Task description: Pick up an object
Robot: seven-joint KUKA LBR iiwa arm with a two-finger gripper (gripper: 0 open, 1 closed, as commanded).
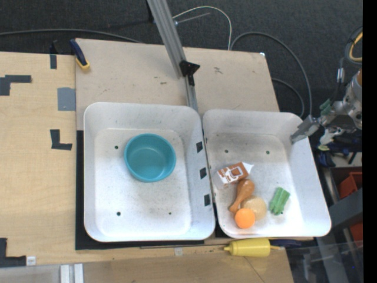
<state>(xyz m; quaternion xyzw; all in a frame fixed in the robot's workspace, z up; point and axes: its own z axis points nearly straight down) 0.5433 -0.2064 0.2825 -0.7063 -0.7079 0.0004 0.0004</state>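
Observation:
The right bin (306,175) holds a small cluster near its front: a white and orange packet (234,173), a brown drumstick-shaped toy (241,194), an orange ball (244,218), a pale round piece (257,206) and a green piece (279,200). A teal bowl (150,157) stands alone in the left bin (100,175). My gripper (309,128) hangs at the right bin's far right corner, over its rim, well away from the cluster. Nothing is seen in it.
A yellow bottle (250,247) lies on the bench just in front of the right bin. A slanted metal pole (171,34) ends at a clamp behind the bins. Cables loop over the dark floor at the back right. A blue and yellow clamp (79,54) sits at the back left.

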